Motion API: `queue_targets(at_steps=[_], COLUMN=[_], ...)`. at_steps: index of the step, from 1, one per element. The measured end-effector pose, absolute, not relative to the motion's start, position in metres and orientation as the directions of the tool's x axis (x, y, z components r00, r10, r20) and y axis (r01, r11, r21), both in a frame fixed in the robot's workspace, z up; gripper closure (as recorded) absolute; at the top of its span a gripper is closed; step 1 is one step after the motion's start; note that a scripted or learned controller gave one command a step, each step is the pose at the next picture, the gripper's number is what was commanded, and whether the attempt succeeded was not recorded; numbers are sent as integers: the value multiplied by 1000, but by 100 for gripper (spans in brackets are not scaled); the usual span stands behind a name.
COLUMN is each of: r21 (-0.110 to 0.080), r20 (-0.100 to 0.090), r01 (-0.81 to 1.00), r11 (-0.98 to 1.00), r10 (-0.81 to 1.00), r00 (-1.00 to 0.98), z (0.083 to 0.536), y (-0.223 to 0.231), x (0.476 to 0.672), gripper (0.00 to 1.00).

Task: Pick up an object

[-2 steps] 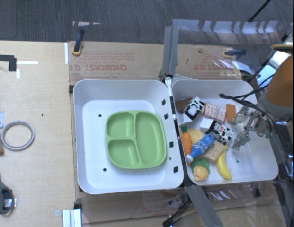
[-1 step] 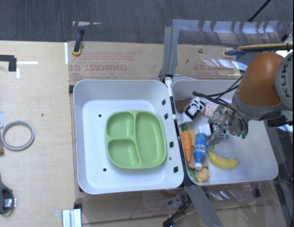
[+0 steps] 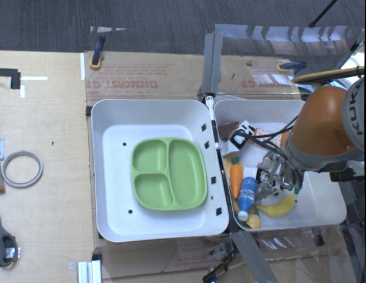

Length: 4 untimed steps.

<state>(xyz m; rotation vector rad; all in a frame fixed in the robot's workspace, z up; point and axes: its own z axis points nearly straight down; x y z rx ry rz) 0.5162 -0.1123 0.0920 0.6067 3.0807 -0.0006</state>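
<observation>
The right bin [image 3: 324, 212] holds several small objects. An orange carrot [image 3: 236, 178] lies near its left wall, with a blue bottle [image 3: 246, 197] beside it and a yellow banana [image 3: 278, 207] toward the front. A black-and-white item [image 3: 242, 134] lies at the back. My gripper [image 3: 271, 184] hangs low over the bin, just above the banana and to the right of the bottle. The grey arm with its orange band [image 3: 324, 122] comes in from the right. I see nothing between the fingers.
The left bin [image 3: 109, 158] holds a green divided plate [image 3: 170, 173]. A roll of tape [image 3: 20, 168] lies on the bench at the far left. A metal divider [image 3: 211, 63] stands behind the bins.
</observation>
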Motion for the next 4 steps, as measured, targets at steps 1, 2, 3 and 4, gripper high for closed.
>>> queue_targets(at_steps=[1, 2, 3, 4], r21=[0, -1, -1, 1], r20=[-5, -12, -12, -2], r01=[278, 276, 275, 394], r11=[961, 961, 961, 919], r10=[278, 276, 275, 394], r00=[-960, -961, -961, -919], z=[93, 104, 104, 92], y=[-176, -176, -176, -131], x=[629, 631, 631, 572], gripper=[0, 100, 0, 0])
